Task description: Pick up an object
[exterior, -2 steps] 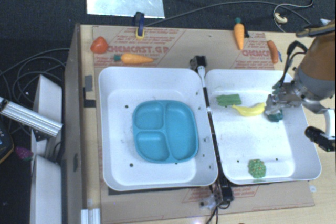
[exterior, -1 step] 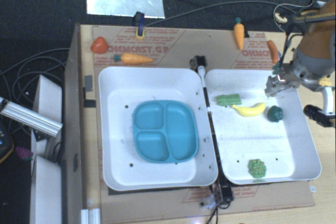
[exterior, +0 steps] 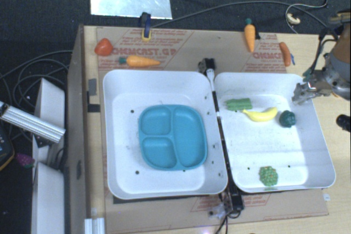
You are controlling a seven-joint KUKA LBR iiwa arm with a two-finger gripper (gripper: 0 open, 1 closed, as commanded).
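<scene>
Your gripper (exterior: 303, 91) is hovering at the right bin's far right rim, and you cannot tell from this angle how it is set; nothing is showing in its grasp. From there, working largest to smallest: the worktop (exterior: 164, 49) is carrying two shallow white bins side by side. The left bin (exterior: 120, 90) is holding a blue divided plate (exterior: 173, 137) that is sitting near its middle. The right bin (exterior: 312, 167) is holding the things you could pick. A yellow banana (exterior: 261, 114) is lying in the far half, touching or just beside a green vegetable piece (exterior: 238, 104) on its left. A dark teal round object (exterior: 287, 118) is resting just right of the banana, close to the gripper. A green bumpy piece (exterior: 268, 176) is sitting alone near the front wall, well apart from the others. Behind the bins, on the worktop, toy carrots (exterior: 250, 36) are lying.
</scene>
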